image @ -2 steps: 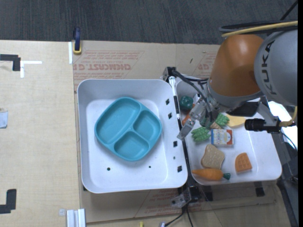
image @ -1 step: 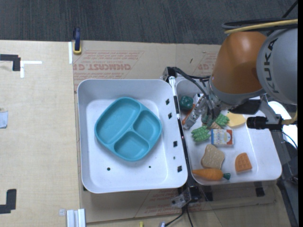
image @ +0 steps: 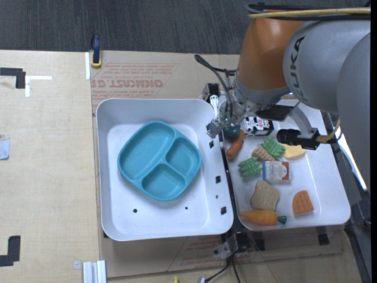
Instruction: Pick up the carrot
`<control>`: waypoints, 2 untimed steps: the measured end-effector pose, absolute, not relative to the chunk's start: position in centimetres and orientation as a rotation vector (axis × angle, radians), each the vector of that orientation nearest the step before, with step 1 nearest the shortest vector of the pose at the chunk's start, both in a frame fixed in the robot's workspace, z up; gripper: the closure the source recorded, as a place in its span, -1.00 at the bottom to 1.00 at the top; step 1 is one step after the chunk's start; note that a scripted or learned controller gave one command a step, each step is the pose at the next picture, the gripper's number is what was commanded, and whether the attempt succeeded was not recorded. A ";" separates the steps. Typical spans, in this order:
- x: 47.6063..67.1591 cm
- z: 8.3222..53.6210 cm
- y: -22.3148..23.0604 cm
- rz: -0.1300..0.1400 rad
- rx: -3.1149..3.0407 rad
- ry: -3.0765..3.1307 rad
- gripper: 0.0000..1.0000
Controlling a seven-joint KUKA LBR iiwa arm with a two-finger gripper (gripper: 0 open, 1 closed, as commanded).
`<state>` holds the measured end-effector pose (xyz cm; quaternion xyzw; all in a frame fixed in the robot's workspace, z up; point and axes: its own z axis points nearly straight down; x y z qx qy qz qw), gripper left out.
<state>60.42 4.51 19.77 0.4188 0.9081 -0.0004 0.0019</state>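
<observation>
The carrot point(image: 258, 217), orange with a small green top, lies flat at the front edge of the right bin point(image: 330, 217). My gripper point(image: 227, 125) hangs well behind it, over the bin's back left corner near the wall between the two bins. Just below the gripper's tip lies a reddish-orange sausage-shaped piece point(image: 235, 145). The wrist and cables hide the contact between them. The carrot lies apart from the gripper, with a bread slice point(image: 265, 196) just behind it.
The right bin also holds two green leafy pieces point(image: 250, 167), a small carton point(image: 275, 171), an orange wedge point(image: 302, 203), a yellow piece point(image: 293, 152) and a black-and-white toy point(image: 257, 124). A blue divided plate point(image: 159, 160) sits in the left bin point(image: 112, 217).
</observation>
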 end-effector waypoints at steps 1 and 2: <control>61.8 29.1 -0.8 -0.002 0.982 2.977 1.00; 61.8 29.1 -0.8 -0.001 0.982 2.978 -1.00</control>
